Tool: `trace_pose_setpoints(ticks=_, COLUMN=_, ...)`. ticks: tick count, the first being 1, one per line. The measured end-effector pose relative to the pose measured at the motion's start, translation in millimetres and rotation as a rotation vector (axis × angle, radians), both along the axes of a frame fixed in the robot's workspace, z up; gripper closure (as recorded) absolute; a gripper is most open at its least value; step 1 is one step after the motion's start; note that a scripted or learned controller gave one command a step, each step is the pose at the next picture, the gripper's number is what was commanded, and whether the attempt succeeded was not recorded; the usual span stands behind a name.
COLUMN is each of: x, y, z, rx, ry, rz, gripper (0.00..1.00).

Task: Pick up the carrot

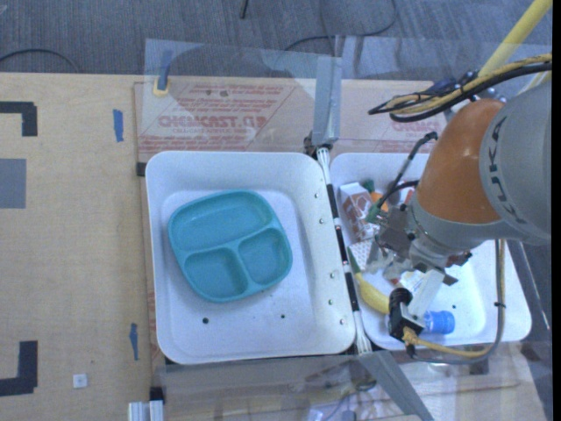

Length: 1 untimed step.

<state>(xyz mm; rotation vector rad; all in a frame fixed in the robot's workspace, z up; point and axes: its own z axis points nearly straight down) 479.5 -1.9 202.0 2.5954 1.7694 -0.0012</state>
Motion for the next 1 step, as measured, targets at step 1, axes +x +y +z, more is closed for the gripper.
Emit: trace_pose_setpoints(ticks=1, x=0.3, y=-10.4, z=33.8, rx=0.0, ry=0.0, rz=0.13, gripper=1.0)
